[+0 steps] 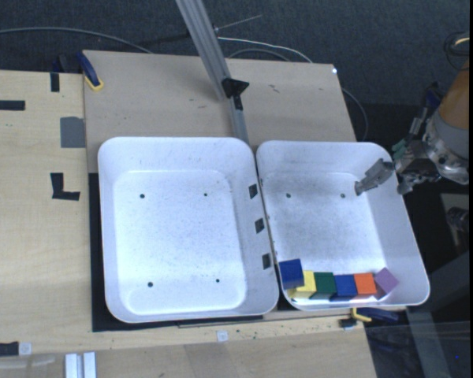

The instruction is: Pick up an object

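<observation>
Smooth square blocks (pixel 337 283) in speckled white bin (pixel 323 203)

Right bin (pixel 315 157) floor lies open; blocks (pixel 335 283) crowd only its near wall.

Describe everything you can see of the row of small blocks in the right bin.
The row of blocks lies along the near wall of the right bin, pressed close together. From the left: a blue block resting partly on a yellow one, then green, another blue, orange and a pale purple one tilted against the corner. They look like small solid cubes, matte. The tool hangs apart from them at the bin's far right rim.
</observation>
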You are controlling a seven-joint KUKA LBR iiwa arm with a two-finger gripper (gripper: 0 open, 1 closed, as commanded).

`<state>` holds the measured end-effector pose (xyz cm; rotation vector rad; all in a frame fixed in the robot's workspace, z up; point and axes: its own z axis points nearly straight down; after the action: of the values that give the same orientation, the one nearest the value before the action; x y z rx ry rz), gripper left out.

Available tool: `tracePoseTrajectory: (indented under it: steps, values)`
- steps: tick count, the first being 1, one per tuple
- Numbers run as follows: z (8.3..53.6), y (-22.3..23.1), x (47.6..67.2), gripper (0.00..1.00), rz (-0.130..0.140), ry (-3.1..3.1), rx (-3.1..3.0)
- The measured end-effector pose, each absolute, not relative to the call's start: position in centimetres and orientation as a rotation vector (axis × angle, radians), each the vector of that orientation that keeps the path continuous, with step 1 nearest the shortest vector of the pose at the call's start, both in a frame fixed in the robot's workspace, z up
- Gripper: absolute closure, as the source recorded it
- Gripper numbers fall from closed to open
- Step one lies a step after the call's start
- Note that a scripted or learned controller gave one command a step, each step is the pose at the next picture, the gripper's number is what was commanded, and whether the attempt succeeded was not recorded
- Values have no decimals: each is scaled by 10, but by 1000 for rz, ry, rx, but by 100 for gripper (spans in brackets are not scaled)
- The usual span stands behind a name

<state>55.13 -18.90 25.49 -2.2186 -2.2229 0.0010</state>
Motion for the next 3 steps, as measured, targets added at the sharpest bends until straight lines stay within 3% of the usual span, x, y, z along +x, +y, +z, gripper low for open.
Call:
tracePoseTrajectory:
  steps: [1,2,3]
  values:
    - [363,-94,489,0,-9,-2233,-2215]
    - [358,-98,490,0,2,-2223,-2219]
    - [525,-50,541,0,-8,-2230,-2222]
